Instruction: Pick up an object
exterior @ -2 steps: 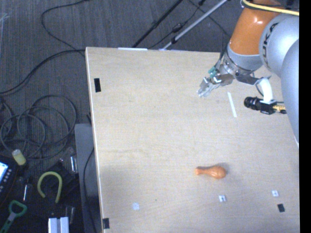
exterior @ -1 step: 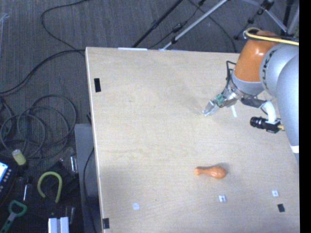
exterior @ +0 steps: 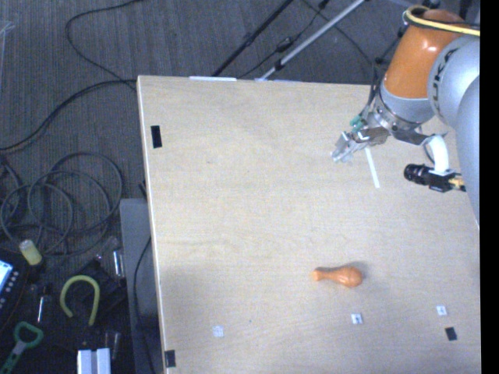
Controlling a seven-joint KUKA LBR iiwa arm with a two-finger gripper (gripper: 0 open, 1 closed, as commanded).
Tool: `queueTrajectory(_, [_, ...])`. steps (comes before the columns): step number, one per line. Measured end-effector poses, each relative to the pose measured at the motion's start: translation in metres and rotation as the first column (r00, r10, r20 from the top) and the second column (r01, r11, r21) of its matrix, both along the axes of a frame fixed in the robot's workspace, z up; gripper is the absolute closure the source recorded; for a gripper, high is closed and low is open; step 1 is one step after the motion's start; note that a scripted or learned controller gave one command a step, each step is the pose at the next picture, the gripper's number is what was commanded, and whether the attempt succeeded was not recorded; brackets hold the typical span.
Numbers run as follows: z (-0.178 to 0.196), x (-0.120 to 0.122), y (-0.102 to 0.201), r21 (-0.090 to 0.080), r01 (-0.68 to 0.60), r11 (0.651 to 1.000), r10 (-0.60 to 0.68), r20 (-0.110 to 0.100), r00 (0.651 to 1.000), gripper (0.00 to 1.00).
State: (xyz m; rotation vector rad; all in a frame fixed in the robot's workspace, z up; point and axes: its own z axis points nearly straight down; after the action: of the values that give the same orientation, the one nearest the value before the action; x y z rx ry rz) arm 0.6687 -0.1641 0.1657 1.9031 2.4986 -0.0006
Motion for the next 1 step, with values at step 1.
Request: queueTrajectory(1, [0.0276,-0.0001,-0.0372,0.0,0.005,1.0,-0.005,0.0,1.0,1.0])
